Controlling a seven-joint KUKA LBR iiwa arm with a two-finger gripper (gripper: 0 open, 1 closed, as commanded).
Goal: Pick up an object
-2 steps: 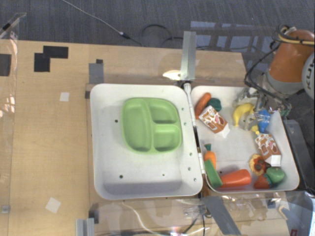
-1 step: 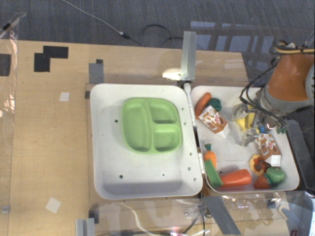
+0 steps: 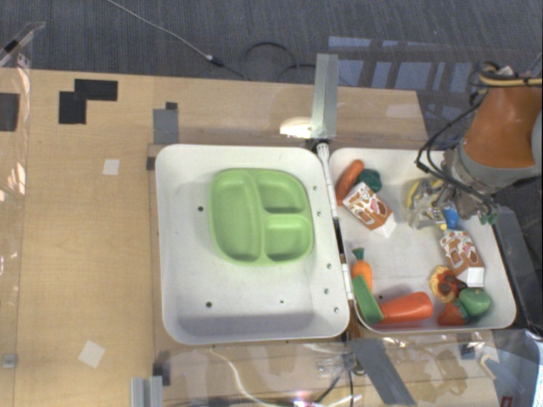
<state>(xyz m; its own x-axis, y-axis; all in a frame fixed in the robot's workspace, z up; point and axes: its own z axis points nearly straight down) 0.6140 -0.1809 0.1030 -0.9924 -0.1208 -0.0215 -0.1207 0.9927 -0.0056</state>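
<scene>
Below, wooden bench (image 3: 76, 253), grey carpet (image 3: 212, 7).

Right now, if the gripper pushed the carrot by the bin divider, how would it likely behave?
The carrot looks rounded and tapered, so it would probably roll or pivot rather than slide straight. It appears small, likely a light toy. It lies against the green piece, which may block it.

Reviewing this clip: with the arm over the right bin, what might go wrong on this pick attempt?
1. The hand hangs near the right bin's far right part, beside a yellow item and a printed packet; it may catch neither cleanly.
2. The toys by the near right corner lie bunched, so one grasp could drag neighbours.
</scene>
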